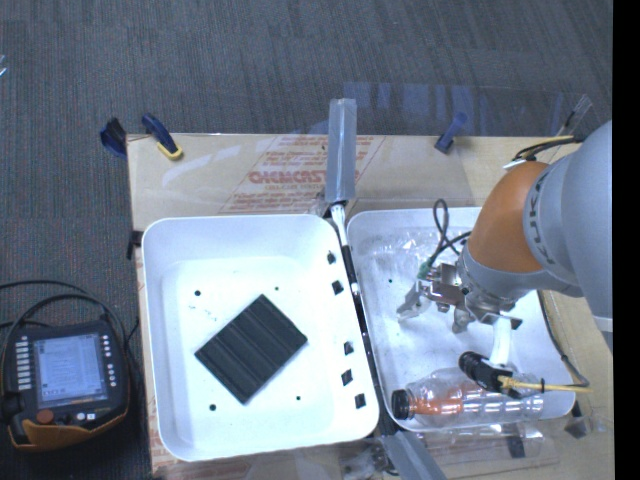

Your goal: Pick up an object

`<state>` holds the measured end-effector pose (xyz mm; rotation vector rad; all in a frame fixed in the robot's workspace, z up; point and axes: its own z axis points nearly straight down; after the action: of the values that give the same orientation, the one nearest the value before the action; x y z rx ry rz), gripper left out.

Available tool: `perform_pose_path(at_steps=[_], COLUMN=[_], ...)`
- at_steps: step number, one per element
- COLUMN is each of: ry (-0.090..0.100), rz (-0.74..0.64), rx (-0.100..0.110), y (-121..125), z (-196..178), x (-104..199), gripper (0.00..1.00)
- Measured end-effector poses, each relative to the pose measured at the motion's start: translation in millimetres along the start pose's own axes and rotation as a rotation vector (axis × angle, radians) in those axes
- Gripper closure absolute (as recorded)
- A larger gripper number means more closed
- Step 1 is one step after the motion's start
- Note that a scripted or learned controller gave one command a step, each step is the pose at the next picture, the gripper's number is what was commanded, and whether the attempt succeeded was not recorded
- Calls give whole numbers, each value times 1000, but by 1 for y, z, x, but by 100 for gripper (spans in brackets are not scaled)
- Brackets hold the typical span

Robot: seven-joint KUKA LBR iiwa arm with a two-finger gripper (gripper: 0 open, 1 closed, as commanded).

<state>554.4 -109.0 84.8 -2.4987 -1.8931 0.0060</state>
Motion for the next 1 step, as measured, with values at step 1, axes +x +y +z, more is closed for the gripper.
perform_pose_path(at_steps=[1], ry=[-1], rz=[77], rx=[-2], y=[42], z=[-64], x=[-74], gripper=[0])
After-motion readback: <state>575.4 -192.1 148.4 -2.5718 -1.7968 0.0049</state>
